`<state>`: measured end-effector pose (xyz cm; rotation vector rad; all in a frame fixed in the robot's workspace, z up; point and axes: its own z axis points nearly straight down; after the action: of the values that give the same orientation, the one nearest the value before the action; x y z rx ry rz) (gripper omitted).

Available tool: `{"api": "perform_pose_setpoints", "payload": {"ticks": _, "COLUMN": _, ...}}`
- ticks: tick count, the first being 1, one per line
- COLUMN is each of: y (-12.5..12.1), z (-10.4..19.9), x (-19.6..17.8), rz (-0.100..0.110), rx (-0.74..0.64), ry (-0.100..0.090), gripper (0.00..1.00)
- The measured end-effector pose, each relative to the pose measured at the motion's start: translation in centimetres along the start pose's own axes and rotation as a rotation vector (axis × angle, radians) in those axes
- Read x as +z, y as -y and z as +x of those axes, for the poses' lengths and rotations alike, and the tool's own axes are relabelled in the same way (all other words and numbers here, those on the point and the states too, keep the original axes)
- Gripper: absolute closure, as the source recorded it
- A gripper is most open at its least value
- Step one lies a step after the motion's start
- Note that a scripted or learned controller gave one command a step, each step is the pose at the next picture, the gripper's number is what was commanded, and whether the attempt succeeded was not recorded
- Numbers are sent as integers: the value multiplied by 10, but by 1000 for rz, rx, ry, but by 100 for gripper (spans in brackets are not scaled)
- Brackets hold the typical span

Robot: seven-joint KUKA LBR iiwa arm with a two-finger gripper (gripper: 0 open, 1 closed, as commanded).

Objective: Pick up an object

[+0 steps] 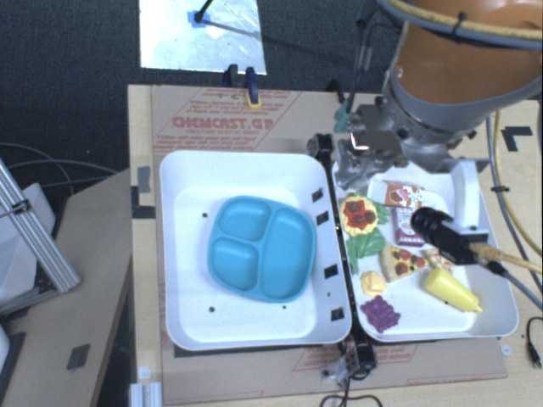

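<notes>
Plastic toy foods, light and stiff, fill the right bin (501, 312); yellow cone (452, 288) looks easiest pinched mid-body; hand (356, 161) state unclear.

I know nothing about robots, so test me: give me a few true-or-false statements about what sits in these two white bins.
1. The blue divided plate lies in the left bin. True.
2. The purple grapes sit on the blue divided plate. False: they lie in the right bin.
3. The pizza slice lies in the right bin. True.
4. The yellow cone-shaped piece lies in the left bin. False: it is in the right bin, near its front.
</notes>
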<state>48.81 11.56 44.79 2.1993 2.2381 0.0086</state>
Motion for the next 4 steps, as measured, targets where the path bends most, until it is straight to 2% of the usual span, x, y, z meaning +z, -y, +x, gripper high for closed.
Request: {"api": "perform_pose_setpoints", "payload": {"ticks": 4, "y": -3, "z": -1, "x": -43, "rz": -10, "rx": -25, "ry": 0, "gripper": 100}}
